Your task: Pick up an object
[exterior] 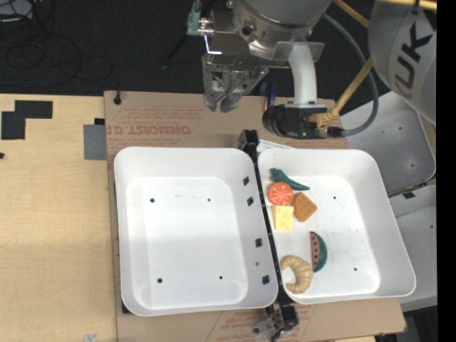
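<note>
Claw (pixel 226 100) hangs high above the far edge of the bench (pixel 50 212), carrying nothing.

Your claw sits over the cardboard behind the left bin (pixel 135 262), fingertips drawn close together with nothing between them. Every candidate lies well apart from it, in the right bin (pixel 385 262), bunched along that bin's left wall. Nearest you is a dark green leaf-shaped piece (pixel 286 181), then a red tomato slice (pixel 281 194), touching a yellow block (pixel 283 218) and a tan cracker (pixel 305 206). Nearer the front lie a watermelon slice (pixel 318 251) and a croissant (pixel 298 273). They look like toy food: likely light, stiff and a bit slick. The croissant seems your best bet, being thick and standing clear of its neighbours; take it across the narrow middle. The flat pieces would probably slip or drag each other.
</note>
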